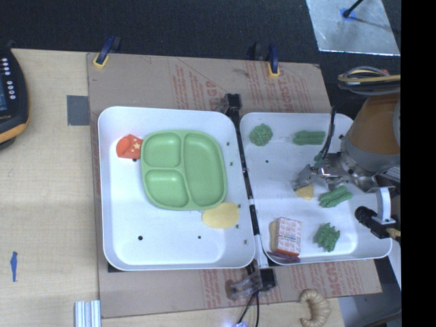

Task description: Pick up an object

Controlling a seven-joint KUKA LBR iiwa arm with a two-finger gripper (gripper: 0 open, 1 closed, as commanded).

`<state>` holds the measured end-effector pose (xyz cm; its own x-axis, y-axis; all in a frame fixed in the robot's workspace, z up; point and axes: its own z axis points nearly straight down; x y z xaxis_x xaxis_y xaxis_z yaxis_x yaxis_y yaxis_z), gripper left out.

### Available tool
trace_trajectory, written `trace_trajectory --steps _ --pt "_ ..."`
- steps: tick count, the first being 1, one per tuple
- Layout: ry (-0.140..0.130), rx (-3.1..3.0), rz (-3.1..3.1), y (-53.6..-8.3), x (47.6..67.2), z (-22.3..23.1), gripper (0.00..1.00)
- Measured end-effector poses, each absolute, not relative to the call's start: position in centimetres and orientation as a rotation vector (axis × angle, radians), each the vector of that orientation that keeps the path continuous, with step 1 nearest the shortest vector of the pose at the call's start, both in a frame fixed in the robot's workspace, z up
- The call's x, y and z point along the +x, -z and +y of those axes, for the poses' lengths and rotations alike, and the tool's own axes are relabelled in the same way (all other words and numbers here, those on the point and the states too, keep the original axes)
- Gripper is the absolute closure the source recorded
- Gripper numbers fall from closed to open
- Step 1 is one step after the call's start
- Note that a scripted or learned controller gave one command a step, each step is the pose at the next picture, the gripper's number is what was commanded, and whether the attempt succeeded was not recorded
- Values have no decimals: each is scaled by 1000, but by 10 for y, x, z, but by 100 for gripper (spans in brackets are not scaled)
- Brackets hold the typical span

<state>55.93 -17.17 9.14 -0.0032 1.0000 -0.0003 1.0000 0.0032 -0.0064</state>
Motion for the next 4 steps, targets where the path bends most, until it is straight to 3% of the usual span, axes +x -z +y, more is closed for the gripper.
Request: trace_trajectory --steps 1,2,3,4 --pt "-8 -2213 -2225 -102 560 -171 100" --pt "3 -2216 -2231 -192 601 -136 100" --pt "-3 -2216 -2225 -188 599 -137 0" --pt "-5 -2217 -2220 -189 569 -181 0"
